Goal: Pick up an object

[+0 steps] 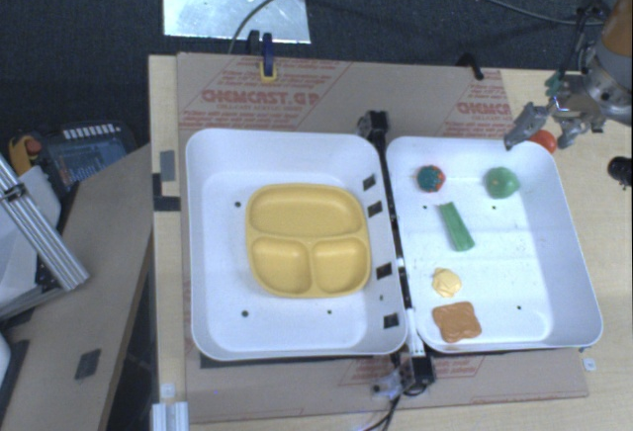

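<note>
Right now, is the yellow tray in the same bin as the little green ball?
No, the yellow tray sits alone in the left bin, while the green ball lies in the right bin.

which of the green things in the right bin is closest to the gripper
The round green ball, at the bin's far right corner, sits just below the gripper. The green stick lies farther toward the middle, and the teal ball is farther left.

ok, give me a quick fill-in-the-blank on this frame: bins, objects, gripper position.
1. The yellow divided tray lies in the ____ bin.
2. The green stick lies in the ____ bin.
3. The gripper hovers over the right bin's far ____ corner.
4. The tray has ____ compartments.

Missing words: left; right; right; three
</note>
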Robot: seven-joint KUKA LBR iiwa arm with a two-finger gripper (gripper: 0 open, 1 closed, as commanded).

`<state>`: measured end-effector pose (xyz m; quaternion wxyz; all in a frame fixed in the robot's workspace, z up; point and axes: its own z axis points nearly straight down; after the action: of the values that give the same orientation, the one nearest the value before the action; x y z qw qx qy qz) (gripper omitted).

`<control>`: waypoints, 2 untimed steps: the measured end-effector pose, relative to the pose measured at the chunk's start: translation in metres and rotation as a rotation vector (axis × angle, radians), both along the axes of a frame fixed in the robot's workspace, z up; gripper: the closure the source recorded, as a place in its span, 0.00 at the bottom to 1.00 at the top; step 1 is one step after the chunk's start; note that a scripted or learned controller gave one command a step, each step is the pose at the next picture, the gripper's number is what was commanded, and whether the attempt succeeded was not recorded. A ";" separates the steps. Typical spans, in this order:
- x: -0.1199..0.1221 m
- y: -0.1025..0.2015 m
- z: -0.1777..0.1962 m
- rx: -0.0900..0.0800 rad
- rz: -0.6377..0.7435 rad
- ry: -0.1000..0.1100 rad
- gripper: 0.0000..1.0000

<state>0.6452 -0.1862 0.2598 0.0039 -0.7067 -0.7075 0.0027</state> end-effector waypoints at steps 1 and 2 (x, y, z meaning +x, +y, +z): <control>0.002 0.001 0.008 -0.002 0.003 -0.012 0.00; -0.008 -0.001 -0.047 -0.002 0.000 -0.007 0.00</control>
<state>0.6375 -0.1871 0.2129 0.0008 -0.7067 -0.7075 0.0007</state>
